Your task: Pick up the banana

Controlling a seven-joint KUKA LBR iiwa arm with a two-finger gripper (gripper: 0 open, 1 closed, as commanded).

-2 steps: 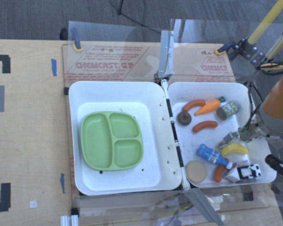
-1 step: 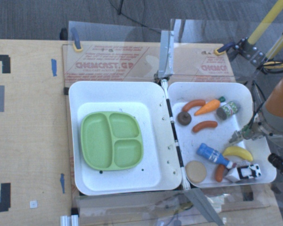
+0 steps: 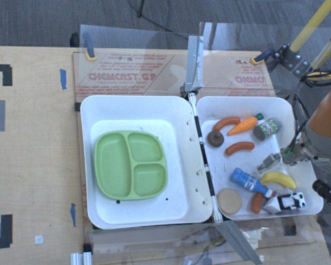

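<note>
The banana [image 3: 278, 179] lies near the front of the right bin [image 3: 209, 106], beside a blue bottle [image 3: 248, 181]. My jaws [image 3: 271, 161] hover just behind it, empty; whether wide or narrow I cannot tell.

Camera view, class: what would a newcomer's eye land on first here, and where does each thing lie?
The green divided plate stands out, alone in the left bin. Next comes the bright clutter in the right bin: the yellow banana near its right wall, a blue bottle beside it, and an orange carrot near the back.
</note>
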